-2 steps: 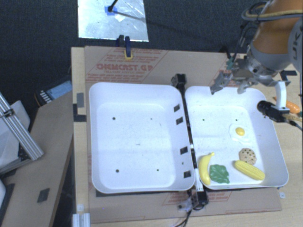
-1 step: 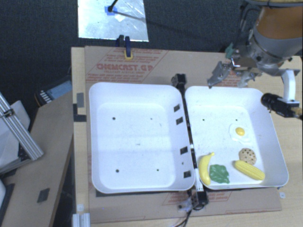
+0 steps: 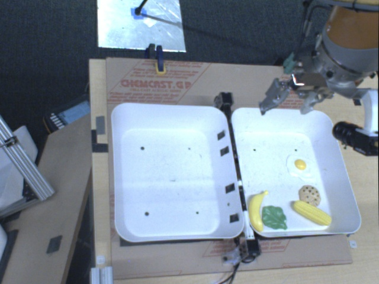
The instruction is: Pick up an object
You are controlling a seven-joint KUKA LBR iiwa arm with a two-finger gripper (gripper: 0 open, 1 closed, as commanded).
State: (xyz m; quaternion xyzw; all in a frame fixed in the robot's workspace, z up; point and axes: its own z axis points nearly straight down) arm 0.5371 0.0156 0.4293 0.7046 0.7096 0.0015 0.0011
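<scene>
Currently we are hovering our gripper point(image 3: 287, 102), fingers spread apart and holding nothing, over the upper edge of the right bin point(image 3: 340, 158) in the upper right of the frame. Lower right, the fried egg point(image 3: 299, 165), cookie point(image 3: 309, 194), corn cob point(image 3: 311, 213), banana point(image 3: 256, 211) and green leaf point(image 3: 274, 217) are lying well apart from us. We are judging this the approach step; next we are needing to travel toward one piece and descend.
</scene>
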